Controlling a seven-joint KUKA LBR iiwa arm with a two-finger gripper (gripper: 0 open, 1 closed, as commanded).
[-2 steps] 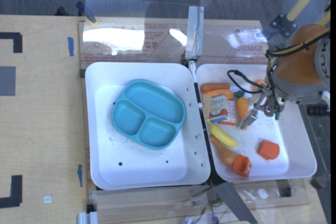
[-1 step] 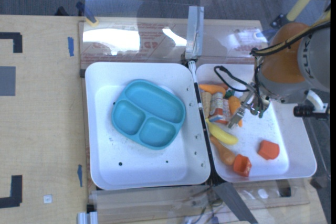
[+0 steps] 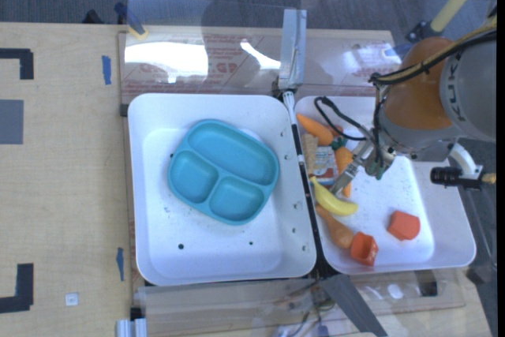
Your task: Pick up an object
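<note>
My gripper (image 3: 345, 183) hangs low in the right bin (image 3: 450, 245), reaching in from the right. Its tip is just above the upper end of a yellow banana (image 3: 334, 203), close to it or touching. An orange carrot (image 3: 315, 127) lies at the bin's back left. A second carrot-like piece (image 3: 334, 226) lies below the banana, ending beside a red-orange piece (image 3: 364, 248). An orange chunk (image 3: 404, 225) sits apart to the right. A small printed packet (image 3: 322, 160) lies left of the gripper.
The left bin (image 3: 150, 241) holds a blue divided plate (image 3: 224, 170). A metal divider (image 3: 302, 185) separates the bins. Black cables (image 3: 341, 118) loop off the wrist over the right bin's back. The toys crowd that bin's left side.
</note>
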